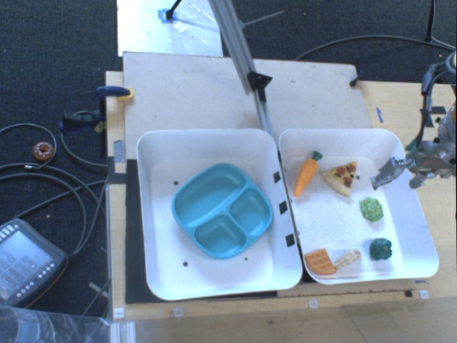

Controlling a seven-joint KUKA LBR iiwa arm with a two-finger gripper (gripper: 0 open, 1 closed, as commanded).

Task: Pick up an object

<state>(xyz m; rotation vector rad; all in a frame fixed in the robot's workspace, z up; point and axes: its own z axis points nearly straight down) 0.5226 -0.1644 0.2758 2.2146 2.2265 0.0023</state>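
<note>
The right bin (421, 224) holds an orange carrot (305, 175), a pizza slice (341, 177), a light green round piece (370, 209), a dark green broccoli-like piece (380, 249), an orange waffle-like piece (320, 261) and a small beige piece (348, 259). My gripper (403, 175) hangs over the bin's upper right part, to the right of the pizza slice and above the light green piece. Its two fingers (389, 171) are spread apart and it is open, with nothing between them.
The left bin (153, 213) holds a blue divided plate (222, 210). A slanted metal pole (239, 45) comes down to the gap between the bins. Cables, a clamp (114, 91) and a pendant (25, 259) lie left of the bench.
</note>
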